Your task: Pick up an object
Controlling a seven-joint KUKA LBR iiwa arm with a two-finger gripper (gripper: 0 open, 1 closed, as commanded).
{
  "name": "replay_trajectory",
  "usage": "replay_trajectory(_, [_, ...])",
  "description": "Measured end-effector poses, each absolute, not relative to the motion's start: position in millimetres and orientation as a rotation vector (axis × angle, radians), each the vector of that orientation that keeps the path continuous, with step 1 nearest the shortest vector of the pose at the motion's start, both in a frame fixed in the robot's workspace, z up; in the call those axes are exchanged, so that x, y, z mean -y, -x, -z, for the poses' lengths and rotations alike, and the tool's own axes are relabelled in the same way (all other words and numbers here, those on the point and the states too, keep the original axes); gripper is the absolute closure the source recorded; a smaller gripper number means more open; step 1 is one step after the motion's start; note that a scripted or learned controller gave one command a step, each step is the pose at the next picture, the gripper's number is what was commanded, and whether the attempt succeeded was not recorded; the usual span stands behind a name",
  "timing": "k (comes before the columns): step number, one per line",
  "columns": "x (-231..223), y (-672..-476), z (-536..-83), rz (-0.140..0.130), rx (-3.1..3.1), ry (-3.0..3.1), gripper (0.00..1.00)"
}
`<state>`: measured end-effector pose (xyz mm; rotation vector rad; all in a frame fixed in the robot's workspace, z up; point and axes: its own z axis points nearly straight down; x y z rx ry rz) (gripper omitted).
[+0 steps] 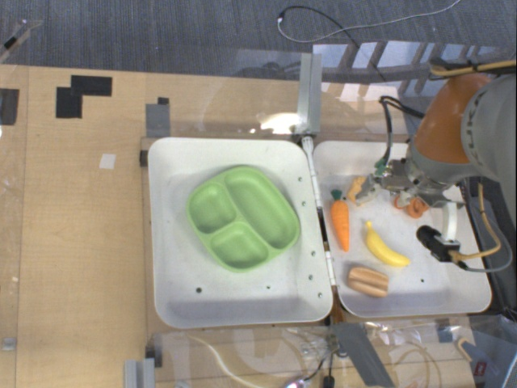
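The left bin [174, 297] holds a green divided plate [242, 217]. The right bin [452, 297] holds a carrot [341, 223], a banana [384, 247], a sausage-like roll [367, 280] and a small orange piece [415, 208]. The arm [464, 128] reaches over the right bin's far end, the gripper [388, 180] low near the small orange piece. Jaw state cannot be told. No object is seen held.
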<state>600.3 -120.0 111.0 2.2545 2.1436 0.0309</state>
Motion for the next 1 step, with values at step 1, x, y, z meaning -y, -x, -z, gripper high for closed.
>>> replay_trajectory(1, [105.9, -549.8, -90.4, -0.014, -2.136, -2.289, 0.00])
